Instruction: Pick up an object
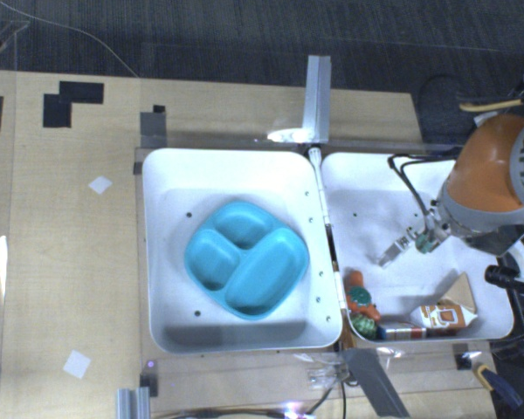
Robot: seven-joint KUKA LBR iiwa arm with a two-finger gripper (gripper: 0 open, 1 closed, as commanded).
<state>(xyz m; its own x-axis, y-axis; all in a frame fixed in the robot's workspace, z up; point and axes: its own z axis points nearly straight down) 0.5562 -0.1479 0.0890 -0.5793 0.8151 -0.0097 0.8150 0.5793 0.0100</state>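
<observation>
Gripper [400, 250] hangs over bare floor of right bin [367, 182], fingers apart, holding nothing. Carton [444, 315], marker [400, 331], small toys [359, 299] lie near bin's front wall; pick not started

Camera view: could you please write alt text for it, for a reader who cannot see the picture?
A grey robot arm reaches from the right into the right white bin, its gripper above the bin floor, apart from a small carton and other small items along the front wall. The left white bin holds a blue divided plate.
</observation>
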